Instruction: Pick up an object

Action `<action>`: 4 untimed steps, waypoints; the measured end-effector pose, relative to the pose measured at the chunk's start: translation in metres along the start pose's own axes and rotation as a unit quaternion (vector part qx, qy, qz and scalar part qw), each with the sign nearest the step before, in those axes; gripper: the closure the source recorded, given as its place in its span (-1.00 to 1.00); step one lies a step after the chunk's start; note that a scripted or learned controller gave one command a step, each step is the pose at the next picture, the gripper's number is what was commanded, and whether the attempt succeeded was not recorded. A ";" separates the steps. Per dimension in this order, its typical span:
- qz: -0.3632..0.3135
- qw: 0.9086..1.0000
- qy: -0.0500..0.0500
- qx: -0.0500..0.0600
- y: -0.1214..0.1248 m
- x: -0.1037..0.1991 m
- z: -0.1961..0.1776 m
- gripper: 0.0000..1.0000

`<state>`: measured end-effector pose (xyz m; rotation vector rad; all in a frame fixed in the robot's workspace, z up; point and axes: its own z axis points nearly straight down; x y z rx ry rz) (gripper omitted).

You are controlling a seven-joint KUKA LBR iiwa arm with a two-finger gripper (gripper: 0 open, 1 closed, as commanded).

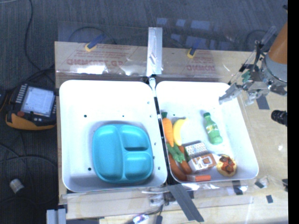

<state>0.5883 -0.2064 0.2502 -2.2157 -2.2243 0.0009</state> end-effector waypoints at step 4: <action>-0.048 0.999 -0.002 -0.001 0.081 0.014 0.051 1.00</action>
